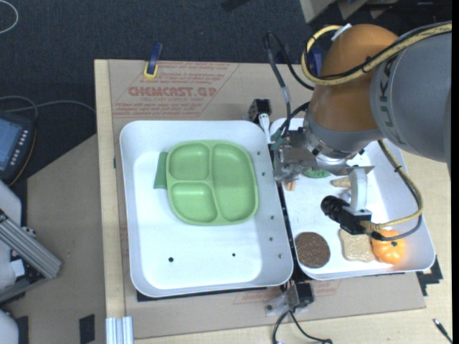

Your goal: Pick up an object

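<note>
Cardboard sheet [179, 84] under both bins, red print along top edge. Yellow-and-blue clamp [152, 61] on cardboard's upper left edge. Dark carpet [107, 13] behind bench. White cable [7, 13] looped on carpet at top left. Dark device with lit screen [13, 145] at left edge, cable running from it across floor. Metal rail [25, 246] at lower left. Small black clamps [259, 110] at joint between bins, top and bottom.

A robotics lab is suggested by the grey arm [419, 84] reaching over two white bins [143, 213] set on a cardboard-covered tabletop [179, 84], with loose cables [43, 106] and aluminium framing [29, 246] seen on the dark carpet [107, 13].
</note>
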Robot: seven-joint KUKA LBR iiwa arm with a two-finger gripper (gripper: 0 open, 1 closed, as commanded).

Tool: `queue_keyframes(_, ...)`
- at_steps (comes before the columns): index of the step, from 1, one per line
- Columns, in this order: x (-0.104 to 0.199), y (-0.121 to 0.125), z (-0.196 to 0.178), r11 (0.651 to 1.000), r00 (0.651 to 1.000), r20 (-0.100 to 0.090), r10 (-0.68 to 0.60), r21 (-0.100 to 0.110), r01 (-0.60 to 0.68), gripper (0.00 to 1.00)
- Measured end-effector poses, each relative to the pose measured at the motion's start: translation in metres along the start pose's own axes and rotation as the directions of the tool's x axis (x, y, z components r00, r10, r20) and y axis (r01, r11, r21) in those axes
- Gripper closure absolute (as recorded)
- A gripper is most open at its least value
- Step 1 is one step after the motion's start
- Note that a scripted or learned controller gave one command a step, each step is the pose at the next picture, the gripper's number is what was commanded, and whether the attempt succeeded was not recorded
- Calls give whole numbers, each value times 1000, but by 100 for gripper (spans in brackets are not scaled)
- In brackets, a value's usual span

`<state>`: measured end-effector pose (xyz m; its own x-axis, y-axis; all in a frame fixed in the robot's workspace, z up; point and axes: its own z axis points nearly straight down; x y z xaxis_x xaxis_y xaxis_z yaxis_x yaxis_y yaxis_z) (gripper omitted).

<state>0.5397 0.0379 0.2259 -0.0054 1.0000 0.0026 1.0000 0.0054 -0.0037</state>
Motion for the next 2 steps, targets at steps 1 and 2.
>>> queue_keyframes(1, 42, -44, 7, 1000, 1000, 1, 2, 2, -2, 100)
queue_keyframes(2, 42, -31, -5, 1000, 1000, 2, 4, -6, -4, 100)
